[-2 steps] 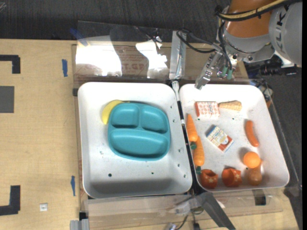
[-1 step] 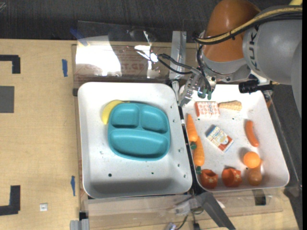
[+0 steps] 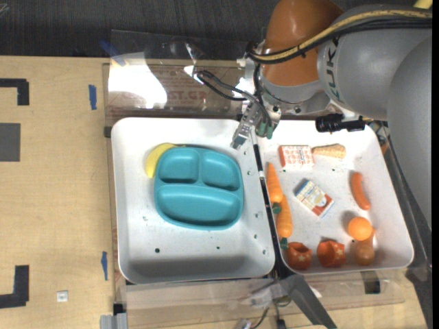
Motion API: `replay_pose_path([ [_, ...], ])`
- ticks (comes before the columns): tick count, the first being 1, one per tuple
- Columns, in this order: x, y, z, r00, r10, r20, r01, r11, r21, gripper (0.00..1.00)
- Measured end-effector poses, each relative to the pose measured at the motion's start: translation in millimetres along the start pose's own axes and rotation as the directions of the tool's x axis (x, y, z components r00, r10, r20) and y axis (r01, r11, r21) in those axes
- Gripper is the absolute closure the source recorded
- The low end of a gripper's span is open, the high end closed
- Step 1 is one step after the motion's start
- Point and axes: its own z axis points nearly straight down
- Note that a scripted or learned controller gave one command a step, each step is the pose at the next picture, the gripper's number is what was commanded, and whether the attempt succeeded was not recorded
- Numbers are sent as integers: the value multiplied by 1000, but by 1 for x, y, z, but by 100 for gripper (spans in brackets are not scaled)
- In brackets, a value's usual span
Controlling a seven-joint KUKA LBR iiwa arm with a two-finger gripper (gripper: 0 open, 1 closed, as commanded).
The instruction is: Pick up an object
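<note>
My gripper [image 3: 252, 133] hangs over the back end of the divider between the two bins, open with nothing between its fingers. In the right bin [image 3: 391, 184] lie two orange carrots [image 3: 274, 184] along the left wall, a red-and-white carton [image 3: 296, 156], a pale wedge [image 3: 329, 151], a small printed box [image 3: 313, 197], a reddish sausage [image 3: 359, 189], an orange [image 3: 359, 228] and two red tomatoes [image 3: 299, 254]. The nearest things to the gripper are the upper carrot and the red-and-white carton, both in front of it.
The left bin [image 3: 130, 204] holds a teal divided plate [image 3: 199, 186] with a yellow piece [image 3: 155, 157] tucked under its back left corner. A brownish round item [image 3: 363, 251] sits in the right bin's front corner. A clear plastic sheet [image 3: 171, 81] lies behind the bins.
</note>
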Motion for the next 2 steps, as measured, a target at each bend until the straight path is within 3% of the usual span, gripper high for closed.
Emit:
replay_pose_path([
  [1,3,-6,-82,997,72,7,-72,997,-5,100],
  [2,63,23,-69,999,46,-5,-46,999,0,100],
])
